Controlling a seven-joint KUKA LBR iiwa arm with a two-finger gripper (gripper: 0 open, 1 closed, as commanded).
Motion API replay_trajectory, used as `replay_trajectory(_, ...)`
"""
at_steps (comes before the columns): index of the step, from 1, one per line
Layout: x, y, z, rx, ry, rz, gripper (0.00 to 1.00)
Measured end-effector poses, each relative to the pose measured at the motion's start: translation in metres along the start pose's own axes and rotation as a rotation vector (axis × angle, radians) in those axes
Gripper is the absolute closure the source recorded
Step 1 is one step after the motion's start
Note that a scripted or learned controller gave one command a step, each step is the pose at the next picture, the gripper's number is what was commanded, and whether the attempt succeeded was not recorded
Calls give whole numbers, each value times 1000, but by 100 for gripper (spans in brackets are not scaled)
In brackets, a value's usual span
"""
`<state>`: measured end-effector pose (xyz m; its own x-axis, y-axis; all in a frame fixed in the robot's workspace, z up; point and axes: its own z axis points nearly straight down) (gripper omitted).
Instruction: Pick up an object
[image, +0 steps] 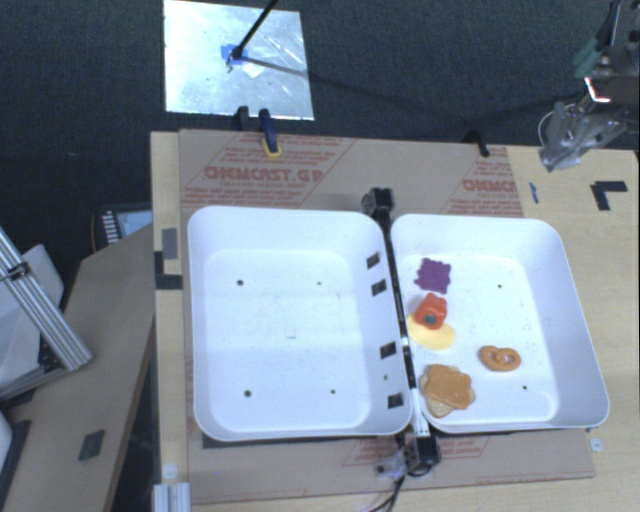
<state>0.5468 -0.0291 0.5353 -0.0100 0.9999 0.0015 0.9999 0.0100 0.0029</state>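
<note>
Pale wood forms the counter (120, 330), which carries a brown cardboard sheet (300, 165) printed with red lettering, and on that sheet sit two shallow white bins side by side, joined along a black clipped seam. Nearest the lower edge, in the right bin (570, 300), lies a tan toast-shaped piece (447, 388) close to the seam. Just beyond it to the right is a small brown pretzel (499, 357), apart from the toast. Further up, a flat pale yellow piece (434, 336) lies near the seam, and an orange-red toy with a dark green spot (431, 311) rests on its upper edge, touching it. Beyond that sits a purple ridged piece (434, 274), just beside the orange-red one. The left bin (215, 230) has a bare white floor with small dark dots. Past the counter's far edge, a silvery square plate (200, 60) lies on dark carpet. At the far right, the gripper (572, 135) hangs above the counter's back corner, well apart from every object; whether it is open or closed cannot be made out
</note>
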Motion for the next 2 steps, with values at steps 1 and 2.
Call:
replay_trajectory(1, 66, 28, 98, 11, 0, -1, 100)
replay_trajectory(2, 115, 16, 68, -1, 1, 1, 100)
